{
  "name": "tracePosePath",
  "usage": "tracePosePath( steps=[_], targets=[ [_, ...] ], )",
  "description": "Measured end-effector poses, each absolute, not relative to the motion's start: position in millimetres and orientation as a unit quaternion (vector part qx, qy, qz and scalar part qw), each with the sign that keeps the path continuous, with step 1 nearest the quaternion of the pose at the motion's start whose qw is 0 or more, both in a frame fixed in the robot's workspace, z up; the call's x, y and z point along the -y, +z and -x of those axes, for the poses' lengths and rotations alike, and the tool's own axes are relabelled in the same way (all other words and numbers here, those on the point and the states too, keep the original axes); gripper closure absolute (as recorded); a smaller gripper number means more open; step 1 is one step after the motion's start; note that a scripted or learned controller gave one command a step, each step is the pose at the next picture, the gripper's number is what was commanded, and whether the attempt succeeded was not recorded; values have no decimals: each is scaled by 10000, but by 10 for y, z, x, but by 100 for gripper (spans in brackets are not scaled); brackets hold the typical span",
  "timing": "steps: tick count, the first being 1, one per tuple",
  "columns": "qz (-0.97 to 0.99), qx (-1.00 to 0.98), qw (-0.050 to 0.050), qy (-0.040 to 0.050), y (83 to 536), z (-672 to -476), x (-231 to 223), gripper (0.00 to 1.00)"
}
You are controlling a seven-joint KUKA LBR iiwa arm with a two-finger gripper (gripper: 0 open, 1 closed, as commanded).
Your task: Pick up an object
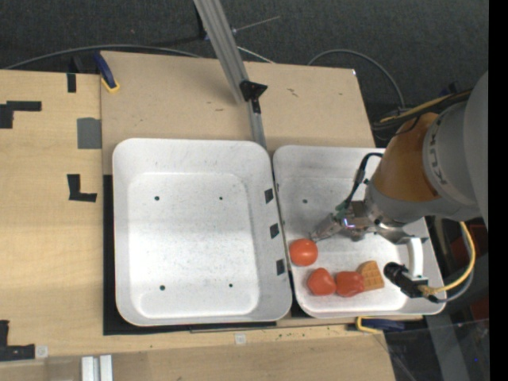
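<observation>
Low in the right bin (317, 165), the pincer (324, 230), its state unclear, hovers just above the round red ball (302, 252), probably light and smooth, best pinched across its middle

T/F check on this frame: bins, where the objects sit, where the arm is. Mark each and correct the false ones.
1. All the loose objects lie in the right bin. True.
2. The orange ball sits in the left bin. False: it lies in the right bin, near that bin's left wall.
3. The tan waffle-like piece lies beside a red piece. True.
4. The gripper is above the left bin. False: it is over the right bin, just up and right of the orange ball.
5. Another red piece lies near the right bin's front edge. True.
6. The arm reaches in from the view's left. False: it comes in from the right.
</observation>
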State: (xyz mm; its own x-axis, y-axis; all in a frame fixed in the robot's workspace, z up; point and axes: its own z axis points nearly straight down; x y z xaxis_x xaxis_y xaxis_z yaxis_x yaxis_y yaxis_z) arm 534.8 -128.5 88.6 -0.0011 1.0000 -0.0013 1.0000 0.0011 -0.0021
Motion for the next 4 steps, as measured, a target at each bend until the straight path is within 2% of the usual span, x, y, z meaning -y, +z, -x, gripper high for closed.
tracePosePath(
  steps=[1,2,4],
  targets=[
    [7064,7078,10,7,1003,-5350,1277,100],
    [7064,7078,-13,-10,1513,-5405,1227,100],
    [7066,7076,-14,-8,2348,-5384,1253,100]
  ],
)
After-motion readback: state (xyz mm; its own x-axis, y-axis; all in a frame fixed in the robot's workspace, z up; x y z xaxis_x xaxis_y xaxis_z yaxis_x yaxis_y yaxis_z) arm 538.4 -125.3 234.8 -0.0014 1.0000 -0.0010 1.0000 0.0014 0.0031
